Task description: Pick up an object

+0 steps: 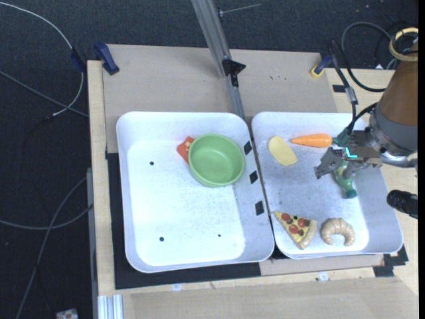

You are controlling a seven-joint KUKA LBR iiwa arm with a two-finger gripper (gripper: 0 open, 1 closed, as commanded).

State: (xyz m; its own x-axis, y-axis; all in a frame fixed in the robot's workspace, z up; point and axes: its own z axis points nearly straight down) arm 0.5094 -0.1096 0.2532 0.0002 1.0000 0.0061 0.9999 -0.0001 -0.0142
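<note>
Over the right bin (392, 228), the gripper (340, 167) hangs low above a small green object (348, 186).

Near the bin's right side, the gripper sits just above and partly in front of the green object, which looks slim and tilted; what it is cannot be made out. Whether anything is between the fingers, or how far apart they stand, cannot be told. A carrot (311, 140) and a yellow piece (283, 151) lie to its left, a pizza slice (295, 227) and a croissant (337, 231) nearer the front edge. To grasp well, I judge the fingers should straddle the object's narrow width, descend fully, then close before lifting straight up.
</note>
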